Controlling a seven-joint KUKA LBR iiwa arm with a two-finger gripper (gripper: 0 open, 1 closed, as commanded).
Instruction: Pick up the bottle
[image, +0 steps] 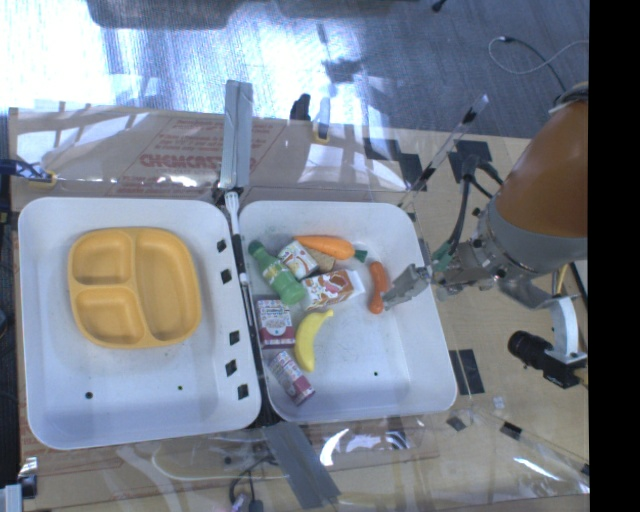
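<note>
We cannot tell our fingers' (405, 287) state; crowded snacks around the green bottle (276, 274) could spoil our grasp.

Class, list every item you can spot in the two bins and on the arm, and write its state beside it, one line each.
Green bottle: lying on its side, right bin, untouched.
Banana: lying flat below the cartons.
Carrot: lying near the back wall.
Sausage: lying beside the gripper.
Small can: on its side, front left.
Yellow plate: flat, left bin.
Gripper: low over the right bin, holding nothing.
</note>
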